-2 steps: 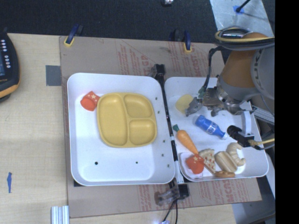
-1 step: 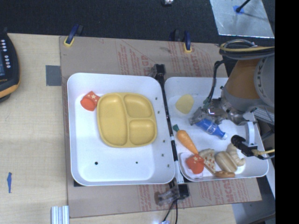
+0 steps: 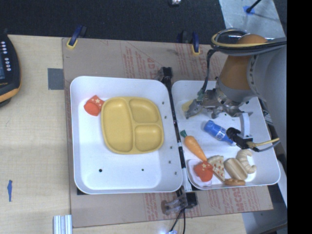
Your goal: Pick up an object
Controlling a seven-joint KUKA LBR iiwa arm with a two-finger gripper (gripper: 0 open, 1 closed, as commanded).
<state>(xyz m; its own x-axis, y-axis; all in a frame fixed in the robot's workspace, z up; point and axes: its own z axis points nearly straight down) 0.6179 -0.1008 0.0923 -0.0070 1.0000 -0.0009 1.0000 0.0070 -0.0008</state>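
My gripper [image 3: 193, 109] hangs low over the back left part of the right bin [image 3: 263, 179], the arm coming in from the right. A small pale yellow thing [image 3: 186, 106] lies right at its tip; whether it is held cannot be told. A blue bottle [image 3: 216, 130] lies on its side just right of the gripper. Toward the front lie an orange carrot [image 3: 195, 148], a red piece [image 3: 203, 171], a pizza slice [image 3: 219, 166] and a tan bread roll [image 3: 239, 167].
The left bin [image 3: 87, 174] holds a yellow divided plate [image 3: 132, 125] and a red strawberry-like piece [image 3: 93, 105] at its back left. A black and orange device [image 3: 7, 67] sits at the far left of the bench.
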